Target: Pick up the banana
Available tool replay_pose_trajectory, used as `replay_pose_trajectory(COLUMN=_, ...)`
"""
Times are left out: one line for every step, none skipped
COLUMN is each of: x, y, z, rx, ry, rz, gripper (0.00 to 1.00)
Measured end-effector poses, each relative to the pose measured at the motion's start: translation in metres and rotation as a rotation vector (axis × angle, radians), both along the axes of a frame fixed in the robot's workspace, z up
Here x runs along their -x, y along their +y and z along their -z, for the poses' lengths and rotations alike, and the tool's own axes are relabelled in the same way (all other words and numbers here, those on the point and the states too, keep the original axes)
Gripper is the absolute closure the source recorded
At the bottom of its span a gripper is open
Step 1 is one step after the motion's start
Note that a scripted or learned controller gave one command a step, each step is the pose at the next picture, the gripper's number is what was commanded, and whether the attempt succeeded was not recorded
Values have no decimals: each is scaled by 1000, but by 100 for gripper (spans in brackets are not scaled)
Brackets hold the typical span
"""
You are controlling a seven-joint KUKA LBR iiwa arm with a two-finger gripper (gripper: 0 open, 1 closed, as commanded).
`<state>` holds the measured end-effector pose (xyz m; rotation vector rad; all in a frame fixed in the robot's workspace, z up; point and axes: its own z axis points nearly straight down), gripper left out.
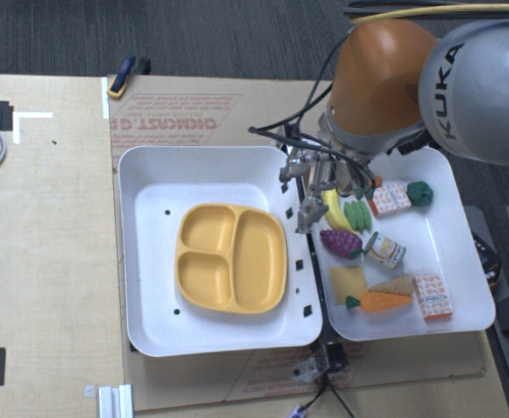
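Two shallow white bins sit side by side on a cardboard-covered bench, seen from above. The left bin (pixel 141 259) holds a yellow divided plate (pixel 233 258) with three compartments. The right bin (pixel 464 233) holds toy food: a yellow banana (pixel 334 210) near its upper left corner, lying just beside a green ridged piece (pixel 357 213), with purple grapes (pixel 342 242) just below them, a small can (pixel 383 251), a pale yellow block (pixel 349 282), a carrot (pixel 381 302), two small printed cartons (pixel 390 198) (pixel 432 297) (print too small to read), and a dark green item (pixel 420 192). The gripper (pixel 317 194) hangs over the wall between the bins, right at the banana's upper end; whether it is spread or closed cannot be made out, and the banana lies in the bin. The grey arm (pixel 472 85) reads "KUKA"; red lettering on the cardboard (pixel 178 116) appears upside down and is not clearly legible.
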<state>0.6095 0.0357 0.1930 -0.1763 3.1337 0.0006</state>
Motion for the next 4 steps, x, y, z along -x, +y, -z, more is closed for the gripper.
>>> replay_pose_trajectory(x=4, y=-25, z=0, rx=1, ry=0, rz=-360, gripper=0)
replay_pose_trajectory(x=2, y=-25, z=-11, rx=0, ry=-7, rz=-354, gripper=100)
replay_pose_trajectory(x=2, y=-25, z=-10, rx=0, ry=-6, rz=-354, gripper=0)
replay_pose_trajectory(x=-9, y=-37, z=0, rx=1, ry=-2, rz=-533, gripper=0)
